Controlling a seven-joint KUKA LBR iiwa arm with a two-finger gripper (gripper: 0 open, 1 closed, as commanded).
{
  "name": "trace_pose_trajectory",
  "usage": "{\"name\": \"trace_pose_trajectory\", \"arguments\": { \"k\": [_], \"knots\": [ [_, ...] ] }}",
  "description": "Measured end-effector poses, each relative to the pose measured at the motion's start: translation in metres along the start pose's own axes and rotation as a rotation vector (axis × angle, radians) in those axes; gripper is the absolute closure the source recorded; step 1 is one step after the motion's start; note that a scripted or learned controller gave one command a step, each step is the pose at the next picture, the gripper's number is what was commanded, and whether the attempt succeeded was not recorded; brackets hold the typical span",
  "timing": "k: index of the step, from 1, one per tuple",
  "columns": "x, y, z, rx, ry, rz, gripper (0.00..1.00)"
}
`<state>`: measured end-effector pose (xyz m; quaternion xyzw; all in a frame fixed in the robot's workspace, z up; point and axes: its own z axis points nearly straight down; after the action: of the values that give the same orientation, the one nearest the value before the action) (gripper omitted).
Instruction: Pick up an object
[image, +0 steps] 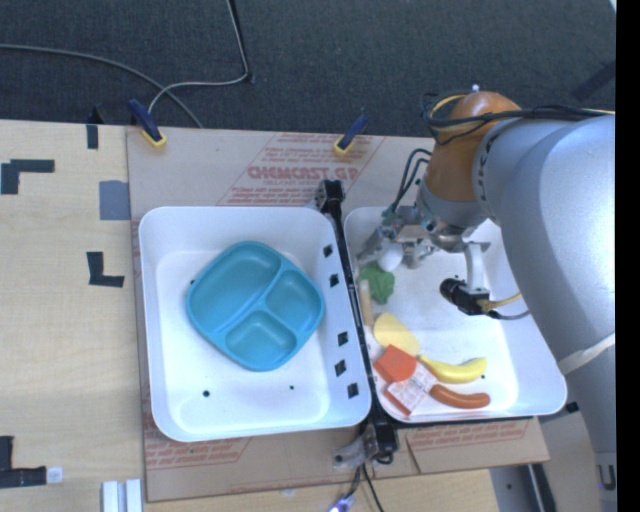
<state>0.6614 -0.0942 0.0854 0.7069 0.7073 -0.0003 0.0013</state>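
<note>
Arm: I am seeing the grey arm (560, 200) reaching in from the right, its orange band (462, 150) sitting above the wrist.
End effector: the end effector (392, 250) is hanging low over the far left part of the right bin (520, 385), close to the divider between the two bins. I cannot tell how wide it is standing; the cables and wrist are hiding that part.
Green toy: a small green piece (377, 281) is lying just below the end effector, near it; I cannot tell whether they are touching.
White piece: something small and pale (388, 258) is showing right at the end effector, too blurred for me to name.
Yellow lump: a rounded yellow piece (394, 331) is lying farther below the end effector, beyond the green toy.
Orange block: an orange block (396, 364) is sitting just past the yellow lump, touching it.
Banana: a banana (455, 370) is lying below and to the right of the end effector, well apart from it.
Sausage: a reddish sausage (460, 398) is lying just beyond the banana, at the near edge of the right bin.
Blue plate: a divided blue plate (255, 305) is resting in the left bin (165, 300), well to the left of the end effector.
Tabletop: both bins are standing on cardboard on the tabletop (50, 300).
</note>
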Motion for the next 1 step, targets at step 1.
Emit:
{"name": "trace_pose_trajectory", "arguments": {
  "k": [1],
  "knots": [
    [-0.0060,0.0073,0.0001,0.001,0.001,-0.001,0.00]
  ]
}}
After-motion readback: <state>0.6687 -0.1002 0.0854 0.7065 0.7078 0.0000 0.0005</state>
